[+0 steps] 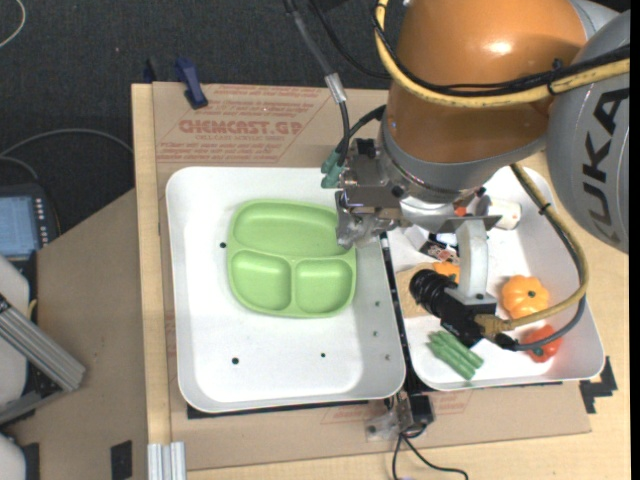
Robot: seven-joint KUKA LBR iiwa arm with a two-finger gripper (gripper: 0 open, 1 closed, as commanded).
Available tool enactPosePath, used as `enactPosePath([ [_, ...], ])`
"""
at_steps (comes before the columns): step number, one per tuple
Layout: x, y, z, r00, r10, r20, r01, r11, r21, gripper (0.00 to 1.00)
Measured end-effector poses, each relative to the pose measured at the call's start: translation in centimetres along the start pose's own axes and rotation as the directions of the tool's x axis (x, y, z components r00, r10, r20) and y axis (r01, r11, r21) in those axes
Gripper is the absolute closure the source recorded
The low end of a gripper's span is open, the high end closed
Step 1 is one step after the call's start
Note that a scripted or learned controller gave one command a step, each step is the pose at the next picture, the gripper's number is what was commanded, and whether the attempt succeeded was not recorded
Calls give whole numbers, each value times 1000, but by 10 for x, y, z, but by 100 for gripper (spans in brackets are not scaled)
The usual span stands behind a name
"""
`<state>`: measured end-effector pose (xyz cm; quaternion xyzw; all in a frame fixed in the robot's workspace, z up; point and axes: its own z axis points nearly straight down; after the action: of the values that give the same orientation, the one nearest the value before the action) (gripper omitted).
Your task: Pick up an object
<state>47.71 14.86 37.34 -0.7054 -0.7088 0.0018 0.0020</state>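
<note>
Camera view from above has the gripper low over the seam between the two bins, its tip at the upper right corner of the green divided tray. The wrist above hides it, so I cannot tell how far open it is, and nothing can be seen held in it. Whether it touches the tray's rim or hangs just over it is also unclear.

The tray lies flat, hollows up, toward 8 o'clock from the gripper, in the middle of the left bin. My guess is that the rim is the target: it is the only raised edge there, so a low approach at a corner makes sense.

In the right bin, toward 4 o'clock, sits a small orange pumpkin-like piece, with a red piece just beyond it. A green ridged block lies toward 5 o'clock near the front wall. A white piece rests at 3 o'clock, close under the arm. These are small and loose, likely easier grips, but all sit apart from the gripper.
</note>
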Motion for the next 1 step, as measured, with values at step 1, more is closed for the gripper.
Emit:
enactPosePath([
  [1,-27,2,62,1000,9,3,-9,1000,3,100],
])
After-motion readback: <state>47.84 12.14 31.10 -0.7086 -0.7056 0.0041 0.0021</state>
